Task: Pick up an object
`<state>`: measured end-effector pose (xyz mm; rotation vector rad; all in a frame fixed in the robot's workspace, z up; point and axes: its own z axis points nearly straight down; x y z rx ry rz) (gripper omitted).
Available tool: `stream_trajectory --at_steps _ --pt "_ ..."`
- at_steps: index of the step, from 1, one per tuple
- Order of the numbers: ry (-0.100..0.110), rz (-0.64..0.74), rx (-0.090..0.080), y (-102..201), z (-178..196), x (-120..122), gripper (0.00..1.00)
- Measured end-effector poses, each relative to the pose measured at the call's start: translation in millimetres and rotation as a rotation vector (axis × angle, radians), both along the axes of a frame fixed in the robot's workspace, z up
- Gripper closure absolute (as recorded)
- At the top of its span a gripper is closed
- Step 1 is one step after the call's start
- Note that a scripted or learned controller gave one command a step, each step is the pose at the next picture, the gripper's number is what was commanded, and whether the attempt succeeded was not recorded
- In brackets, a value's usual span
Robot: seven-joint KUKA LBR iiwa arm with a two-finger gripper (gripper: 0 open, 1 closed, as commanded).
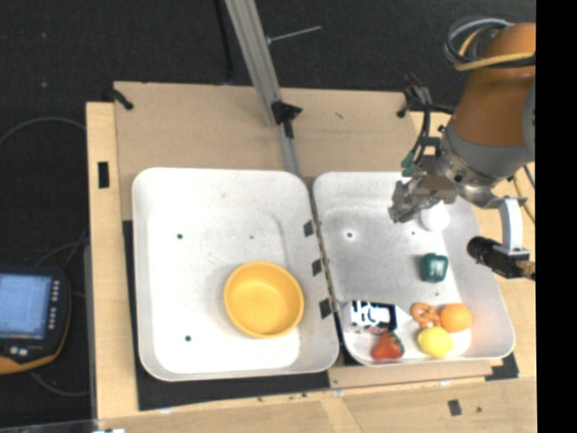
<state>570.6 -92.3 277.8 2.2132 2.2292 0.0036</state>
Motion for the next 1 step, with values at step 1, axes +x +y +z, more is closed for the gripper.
stream_trajectory --at_steps 1 --pt "0.001 0.000 0.000 53.0 2.8 -14.5 1.00"
